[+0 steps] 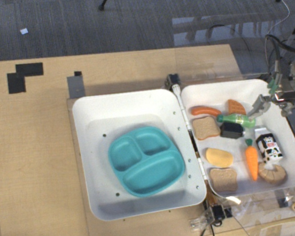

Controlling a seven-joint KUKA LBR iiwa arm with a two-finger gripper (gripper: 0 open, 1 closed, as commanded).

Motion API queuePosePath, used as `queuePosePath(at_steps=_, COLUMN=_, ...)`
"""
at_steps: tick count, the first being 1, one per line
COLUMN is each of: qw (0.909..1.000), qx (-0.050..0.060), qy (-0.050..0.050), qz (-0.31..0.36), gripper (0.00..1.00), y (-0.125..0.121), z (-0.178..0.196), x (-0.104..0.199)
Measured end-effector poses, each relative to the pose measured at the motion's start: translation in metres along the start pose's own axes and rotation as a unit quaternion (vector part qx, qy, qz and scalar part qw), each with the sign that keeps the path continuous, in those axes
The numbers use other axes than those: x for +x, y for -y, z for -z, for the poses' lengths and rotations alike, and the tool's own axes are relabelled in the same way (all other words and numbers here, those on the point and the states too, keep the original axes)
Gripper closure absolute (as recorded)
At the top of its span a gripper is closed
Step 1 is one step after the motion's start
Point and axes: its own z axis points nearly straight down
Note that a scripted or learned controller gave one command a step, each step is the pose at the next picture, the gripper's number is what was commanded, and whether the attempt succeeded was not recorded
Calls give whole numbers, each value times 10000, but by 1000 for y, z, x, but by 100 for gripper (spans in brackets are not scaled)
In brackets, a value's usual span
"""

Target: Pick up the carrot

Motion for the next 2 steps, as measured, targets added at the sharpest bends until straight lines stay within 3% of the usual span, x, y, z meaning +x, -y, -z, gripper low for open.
queuePosePath(at_steps=1, qw=9995, qx=73, qy=-19, qz=304, gripper=0, y=42, z=-135, x=-18)
queuePosePath(at_steps=2, qw=9950, qx=-11, qy=-15, qz=994, gripper=0, y=40, z=-182, x=13)
